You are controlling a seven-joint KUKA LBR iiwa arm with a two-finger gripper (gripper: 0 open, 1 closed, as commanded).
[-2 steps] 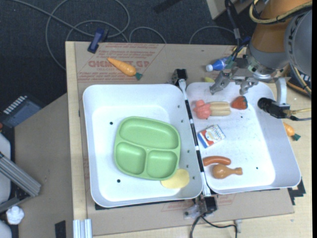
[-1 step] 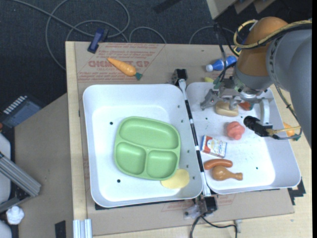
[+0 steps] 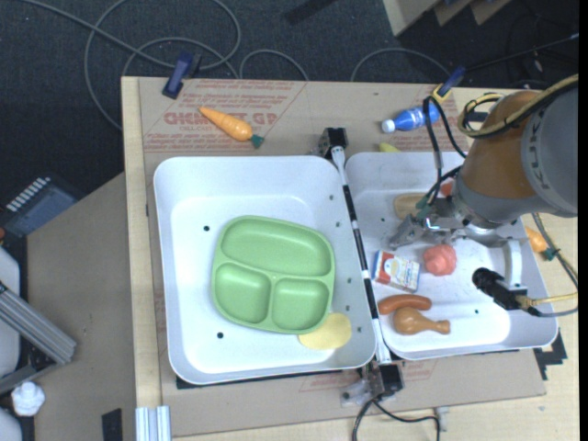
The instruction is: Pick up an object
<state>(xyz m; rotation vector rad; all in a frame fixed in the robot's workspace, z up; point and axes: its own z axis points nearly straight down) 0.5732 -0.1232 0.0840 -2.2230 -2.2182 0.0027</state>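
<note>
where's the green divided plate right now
The green divided plate lies flat in the left bin of the camera view, roughly centred, with a pale yellow piece touching its lower right edge.

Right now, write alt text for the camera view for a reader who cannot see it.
A grey and orange robot arm reaches from the right over the right white bin, which holds a pink ball, a small red and white packet, a sausage and a toy drumstick. The left white bin holds a green divided plate and a yellow piece.
</note>
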